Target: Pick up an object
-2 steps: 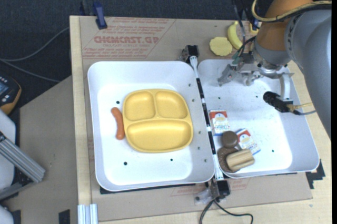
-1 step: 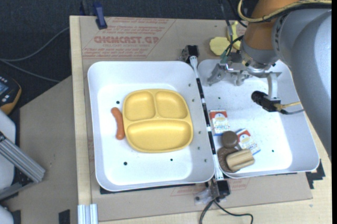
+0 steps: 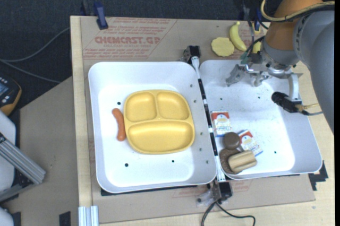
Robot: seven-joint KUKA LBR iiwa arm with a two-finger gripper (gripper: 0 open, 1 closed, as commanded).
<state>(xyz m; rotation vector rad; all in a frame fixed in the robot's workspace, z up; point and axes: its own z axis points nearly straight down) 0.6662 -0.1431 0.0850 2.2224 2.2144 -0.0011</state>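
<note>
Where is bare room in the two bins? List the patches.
Left white bin: bare strips above and below the yellow divided plastic tray; orange sausage narrows its left. Right white bin: bare right half, below the gripper. Crowded: red-and-white carton and brown pieces at its lower left.

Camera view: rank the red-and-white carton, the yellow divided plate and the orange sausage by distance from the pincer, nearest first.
1. red-and-white carton, in the right bin, where the pincer hangs.
2. yellow divided plate, middle of the left bin.
3. orange sausage, left bin, beside the plate's left edge.
</note>
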